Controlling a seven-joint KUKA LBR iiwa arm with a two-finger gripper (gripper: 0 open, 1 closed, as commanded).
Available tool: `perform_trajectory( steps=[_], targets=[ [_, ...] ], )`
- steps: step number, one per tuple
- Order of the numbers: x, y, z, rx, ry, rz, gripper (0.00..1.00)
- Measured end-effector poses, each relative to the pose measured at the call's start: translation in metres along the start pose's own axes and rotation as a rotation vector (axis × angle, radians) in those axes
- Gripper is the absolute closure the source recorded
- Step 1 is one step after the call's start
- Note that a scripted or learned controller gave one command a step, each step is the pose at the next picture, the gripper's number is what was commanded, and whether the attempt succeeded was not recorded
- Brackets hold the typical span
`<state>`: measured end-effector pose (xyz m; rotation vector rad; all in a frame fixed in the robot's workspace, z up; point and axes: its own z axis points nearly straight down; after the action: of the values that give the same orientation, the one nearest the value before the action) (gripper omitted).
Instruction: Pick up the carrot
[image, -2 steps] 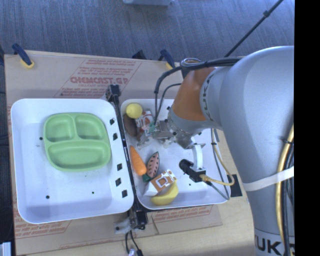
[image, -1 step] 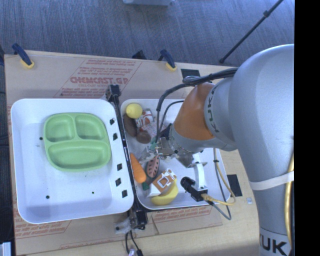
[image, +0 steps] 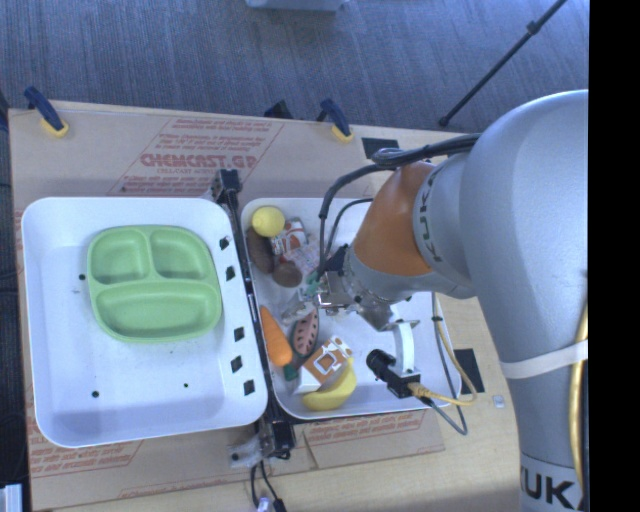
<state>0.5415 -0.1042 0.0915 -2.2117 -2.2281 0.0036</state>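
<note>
The carrot is lying against the left wall of the right-hand bin, its tip pointing up the view, just beside a watermelon slice and close above a banana, while the pincer is hovering near it over the clutter; whether it is wide or narrow cannot be told. The carrot is looking like a light, rigid, smooth toy, likely slippery. A grip across its thicker lower middle seems safest, though the wall is crowding one side.
</note>
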Motion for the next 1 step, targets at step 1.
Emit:
perform_trajectory(
  steps=[1],
  targets=[
    [0.0047, -0.0251, -0.0004, -0.001, -0.001, 0.000, 0.00]
  ],
)
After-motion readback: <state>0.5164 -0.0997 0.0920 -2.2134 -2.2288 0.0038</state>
